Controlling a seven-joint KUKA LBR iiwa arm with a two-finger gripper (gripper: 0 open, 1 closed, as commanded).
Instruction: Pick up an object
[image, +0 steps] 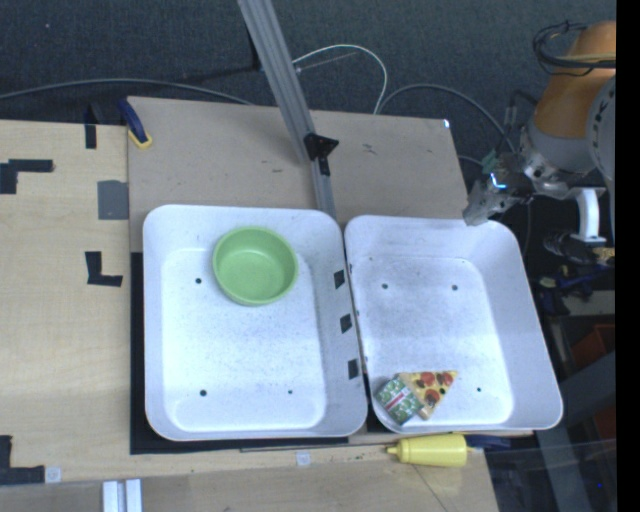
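Nearest the camera, a yellow bottle (432, 451) lies on its side on the bench (220, 150), just outside the front rim of the right bin (520, 300), nozzle end pointing left. Just behind it, inside the right bin's front-left corner, sits a small flat packet (412, 392) with green, red and yellow print, resting on the bin floor close to the front wall. Rest of that bin floor is speckled white with a few dark dots.

Left bin (160, 330) touches the right bin along the middle seam. A green bowl (255, 265) stands upright in its far half, left of centre, mouth up.

Farther back, a grey pole (290, 85) slants across the bench toward the seam between the bins. Blue and yellow clip (135, 125) at the far-left bench corner.

The tool (482, 207) hovers at the far-right corner of the right bin, over its rim, well apart from the packet and the bottle. It is small and blurred here, so its opening cannot be judged; nothing visible between its tips, probably.
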